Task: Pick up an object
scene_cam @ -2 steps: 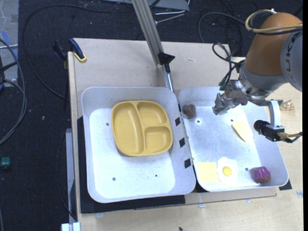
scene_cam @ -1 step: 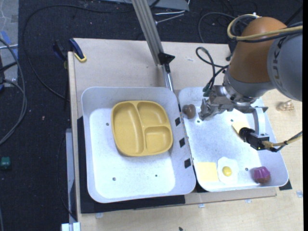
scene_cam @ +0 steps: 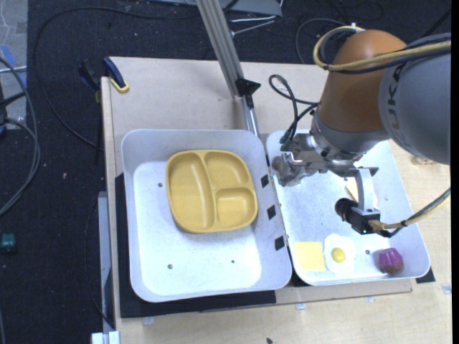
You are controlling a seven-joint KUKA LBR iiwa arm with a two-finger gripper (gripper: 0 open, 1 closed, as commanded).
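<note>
2 shallow white bins sit side by side on the pale wooden bench [scene_cam: 179, 77]. The left white bin [scene_cam: 143, 264] holds a yellow plastic plate with 3 compartments [scene_cam: 212, 190], lying flat toward the bin's upper middle. The right white bin [scene_cam: 412, 224] holds 3 small things along its near edge: a flat pale yellow square like a cheese slice [scene_cam: 310, 256], just beside it a toy fried egg with a white rim and yellow yolk [scene_cam: 339, 254], and, a little apart to the right, a small purple lumpy object [scene_cam: 389, 259]. The grey arm with its orange band [scene_cam: 362, 56] reaches in from the right and hangs over the upper part of the right bin. The two-finger gripper [scene_cam: 290, 165] is near that bin's upper left corner, close to the wall shared with the left bin, well apart from the 3 small things. Whether it is released or clenched cannot be told from this slant.
</note>
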